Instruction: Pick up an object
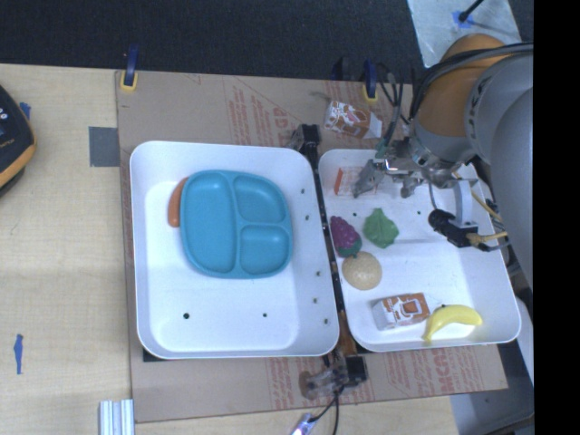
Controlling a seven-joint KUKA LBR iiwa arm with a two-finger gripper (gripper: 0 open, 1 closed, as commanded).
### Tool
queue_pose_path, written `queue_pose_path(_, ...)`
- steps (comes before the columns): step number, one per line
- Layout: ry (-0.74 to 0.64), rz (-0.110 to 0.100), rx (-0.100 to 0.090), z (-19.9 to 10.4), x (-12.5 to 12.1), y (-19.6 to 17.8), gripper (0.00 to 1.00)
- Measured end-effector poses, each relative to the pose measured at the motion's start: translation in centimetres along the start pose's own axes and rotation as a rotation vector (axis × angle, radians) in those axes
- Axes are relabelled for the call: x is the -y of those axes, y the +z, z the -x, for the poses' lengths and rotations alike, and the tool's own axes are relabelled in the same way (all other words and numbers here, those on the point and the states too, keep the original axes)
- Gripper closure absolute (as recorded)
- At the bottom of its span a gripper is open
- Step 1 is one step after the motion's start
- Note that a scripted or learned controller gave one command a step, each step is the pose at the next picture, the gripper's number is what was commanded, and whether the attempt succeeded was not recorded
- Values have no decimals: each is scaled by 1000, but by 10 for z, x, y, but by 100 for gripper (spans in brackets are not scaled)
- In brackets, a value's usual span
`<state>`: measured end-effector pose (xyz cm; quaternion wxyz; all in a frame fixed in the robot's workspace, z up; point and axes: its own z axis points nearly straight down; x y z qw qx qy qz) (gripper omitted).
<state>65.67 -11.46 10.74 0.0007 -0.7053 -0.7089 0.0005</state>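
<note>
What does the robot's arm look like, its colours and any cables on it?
The arm is bulky, smooth and grey, with a rounded orange band above the wrist. Its gripper is a small metallic grey assembly of angular parts. Thin dark cables run by the wrist.

The right bin holds most of the loose pieces. A knobbly purple toy grape bunch (344, 235) lies near that bin's left wall, at frame centre-right. Just to its right sits a bumpy green toy vegetable (381, 228), the two close but apart. Below them rests a rounded beige toy lump (362, 270), just beneath the grapes. Lower still, a small flat brown-and-white carton (400, 311) lies on its side, and beside it on the right a curved yellow toy banana (452, 321) rests near the bin's lower right corner. In the left bin, a blue three-compartment plastic plate (237, 224) lies flat, covering most of an orange toy (173, 206) at its left edge.
</note>
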Motion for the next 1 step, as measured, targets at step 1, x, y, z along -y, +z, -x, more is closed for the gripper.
queue_pose_path(1,1,-3,1,22,45,16,0)
